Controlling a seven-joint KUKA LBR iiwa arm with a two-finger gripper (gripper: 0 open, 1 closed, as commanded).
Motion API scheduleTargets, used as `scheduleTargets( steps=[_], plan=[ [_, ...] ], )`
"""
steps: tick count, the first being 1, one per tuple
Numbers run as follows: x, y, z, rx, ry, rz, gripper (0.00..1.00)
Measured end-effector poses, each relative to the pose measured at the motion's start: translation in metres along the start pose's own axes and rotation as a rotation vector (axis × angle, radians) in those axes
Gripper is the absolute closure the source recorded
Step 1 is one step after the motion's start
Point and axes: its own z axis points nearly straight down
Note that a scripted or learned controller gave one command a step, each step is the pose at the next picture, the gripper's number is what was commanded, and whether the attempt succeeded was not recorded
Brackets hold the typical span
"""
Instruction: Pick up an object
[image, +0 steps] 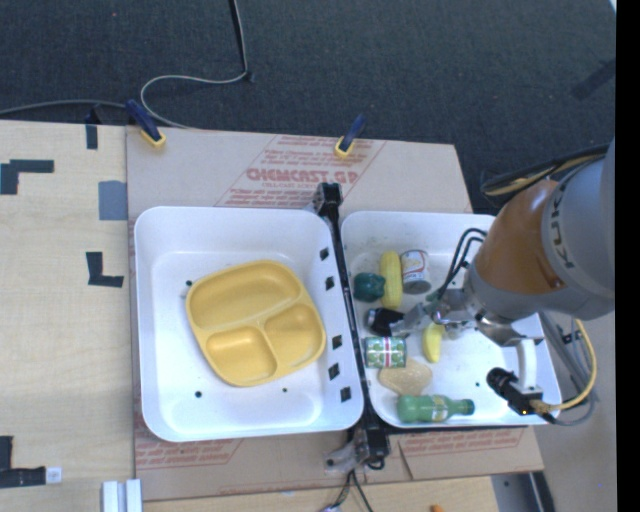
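**Gripper low in right bin, among the clutter**

My gripper (432, 318) sits down in the right bin (455, 228), next to a small yellow banana-shaped piece (432, 344); whether it is open or closed I cannot tell. Nearby: glossy green bottle (433, 407) lying flat, labelled can (413, 268), green-patterned can (384, 351), beige lumpy item (405, 378). Left bin (160, 300) holds a smooth yellow divided plastic tray (256, 321).
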Motion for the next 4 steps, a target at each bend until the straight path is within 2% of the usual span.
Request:
scheduleTargets(
  steps=[1,2,3,4],
  plan=[
    [0.003,0.001,-0.01,0.003,0.007,-0.003,1.0],
    [-0.002,0.001,-0.012,-0.002,-0.003,0.002,0.0],
    [0.019,0.083,0.016,0.024,-0.001,0.0,0.0],
    [0.015,0.14,0.022,0.059,0.007,0.001,0.0]
  ],
)
